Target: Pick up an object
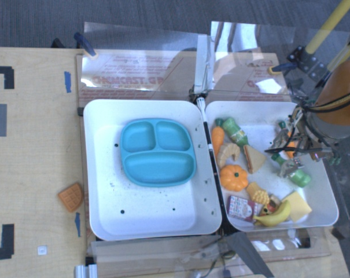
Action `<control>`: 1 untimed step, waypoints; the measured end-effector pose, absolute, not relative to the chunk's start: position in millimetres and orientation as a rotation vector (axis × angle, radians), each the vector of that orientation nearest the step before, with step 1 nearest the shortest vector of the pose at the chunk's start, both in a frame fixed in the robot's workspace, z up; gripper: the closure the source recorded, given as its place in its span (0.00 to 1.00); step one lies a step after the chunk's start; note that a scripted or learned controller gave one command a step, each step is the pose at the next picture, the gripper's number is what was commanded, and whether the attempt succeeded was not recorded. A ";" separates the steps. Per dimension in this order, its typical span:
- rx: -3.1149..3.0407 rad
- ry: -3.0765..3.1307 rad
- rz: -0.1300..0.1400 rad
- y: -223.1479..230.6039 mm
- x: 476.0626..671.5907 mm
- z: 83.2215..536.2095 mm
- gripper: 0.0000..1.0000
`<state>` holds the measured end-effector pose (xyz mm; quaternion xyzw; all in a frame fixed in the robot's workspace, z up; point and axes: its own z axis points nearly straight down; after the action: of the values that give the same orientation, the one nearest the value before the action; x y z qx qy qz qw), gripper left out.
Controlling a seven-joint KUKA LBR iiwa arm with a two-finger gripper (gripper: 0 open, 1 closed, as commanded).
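Camera view: gripper (290,155) low in right bin (328,213), reaching-to-grasp step; finger state cannot be told. Green object (301,178) lies just beside it; pumpkin (234,177) farther left. Next: close, then lift.

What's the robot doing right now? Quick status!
Pincer low in right bin, near a green item. Grasp unclear. Toy food clustered along that bin's left: pumpkin, banana, carrot.

My view is evenly bright and fairly soft. Glare whitens the clear panels (163,68) behind the bins (99,132). Shadows are faint and short. My gripper (290,152) area blurs into a tangle of detail.
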<state>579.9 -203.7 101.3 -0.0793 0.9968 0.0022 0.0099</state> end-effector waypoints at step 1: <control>-0.107 3.119 -0.003 -156.1 627.5 201.4 1.00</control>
<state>627.5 -156.1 201.4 -0.0343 0.9994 -0.0009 0.0106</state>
